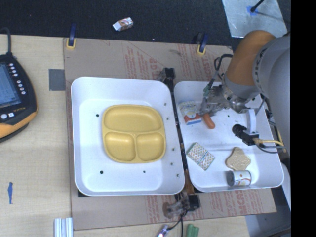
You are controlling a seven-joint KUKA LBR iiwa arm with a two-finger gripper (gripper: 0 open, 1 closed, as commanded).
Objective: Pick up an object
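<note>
Arm (274,63): grey with an orange band, rises closest to the lens at the right of the frame and reaches left and down into the right bin.

Far left: a black handheld controller (12,100) with orange trim lies on the pale surface (34,172), partly cut by the frame edge.

A brown cardboard sheet (123,53) lies under both bins.

Left bin (79,132), white: holds 1 yellow tray (133,132) with 3 compartments, lying flat near the bin's centre.

Right bin (217,142), white: holds 5 loose items.
- White packet (188,111) with red print, upper left of the bin.
- Chequered packet (200,156), below it, lying at an angle.
- Orange-red stick (209,122), just right of the white packet, slanting down to the right.
- Gripper (211,107): low over the upper left of this bin, at the upper end of the orange-red stick. Contact with the stick cannot be made out. Clenched or released: cannot tell.
- Tan lumpy piece (238,159), lower right of the bin.
- Small can (240,177), on its side, just below the tan piece, near the bin's lower rim.
</note>
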